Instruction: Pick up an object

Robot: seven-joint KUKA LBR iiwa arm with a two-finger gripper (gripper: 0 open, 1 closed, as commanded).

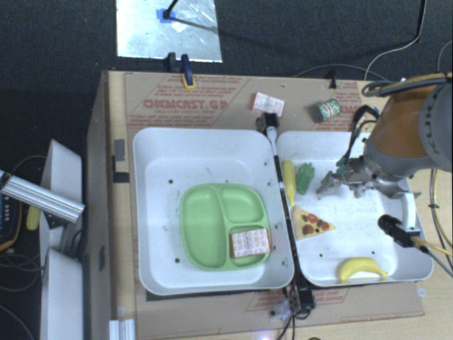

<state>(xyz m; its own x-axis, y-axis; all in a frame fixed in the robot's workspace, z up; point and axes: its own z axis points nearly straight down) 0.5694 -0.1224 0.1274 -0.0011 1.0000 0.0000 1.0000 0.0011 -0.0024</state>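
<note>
Banana lies at the right bin's front edge, below the gripper. Pizza slice sits closer, just beneath its fingertips. Finger spread: cannot tell. Descend vertically; centre before closing.

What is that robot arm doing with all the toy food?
The arm's gripper hovers low in the right bin, near a green toy and a yellow one. It holds nothing yet. A pizza slice and a banana lie in the same bin. In the left bin sits a green plate with a small packet.
</note>
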